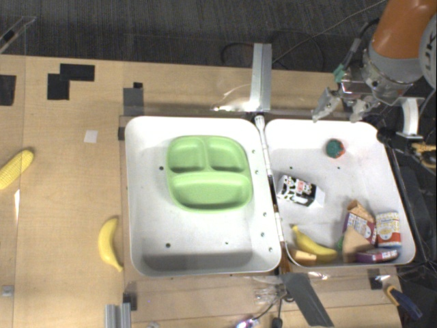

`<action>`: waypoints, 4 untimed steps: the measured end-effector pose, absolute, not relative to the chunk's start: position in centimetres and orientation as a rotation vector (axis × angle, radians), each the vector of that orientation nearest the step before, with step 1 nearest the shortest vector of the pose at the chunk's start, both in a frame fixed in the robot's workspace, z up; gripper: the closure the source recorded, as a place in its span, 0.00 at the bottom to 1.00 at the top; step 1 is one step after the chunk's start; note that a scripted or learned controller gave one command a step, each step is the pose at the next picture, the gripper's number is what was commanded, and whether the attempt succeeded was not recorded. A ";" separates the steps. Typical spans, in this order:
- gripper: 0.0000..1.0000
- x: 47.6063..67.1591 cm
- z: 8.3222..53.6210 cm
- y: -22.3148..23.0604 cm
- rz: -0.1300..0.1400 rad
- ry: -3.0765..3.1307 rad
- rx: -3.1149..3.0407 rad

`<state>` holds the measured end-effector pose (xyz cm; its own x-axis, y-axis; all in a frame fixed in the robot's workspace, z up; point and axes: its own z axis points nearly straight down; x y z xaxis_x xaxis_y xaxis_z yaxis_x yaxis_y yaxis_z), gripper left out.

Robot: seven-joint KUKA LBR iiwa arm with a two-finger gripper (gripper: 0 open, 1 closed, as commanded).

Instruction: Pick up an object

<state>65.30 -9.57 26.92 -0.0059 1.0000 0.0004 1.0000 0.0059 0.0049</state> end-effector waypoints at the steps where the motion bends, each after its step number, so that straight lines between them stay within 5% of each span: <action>1: 0.00 58.5 19.6 -12.0 0.005 2.055 2.373; 2: 0.00 59.6 17.2 -13.7 0.007 2.012 2.409; 3: 0.00 49.2 9.2 -16.2 0.008 2.017 2.400; 4: 1.00 49.6 10.4 -16.0 0.022 2.017 2.393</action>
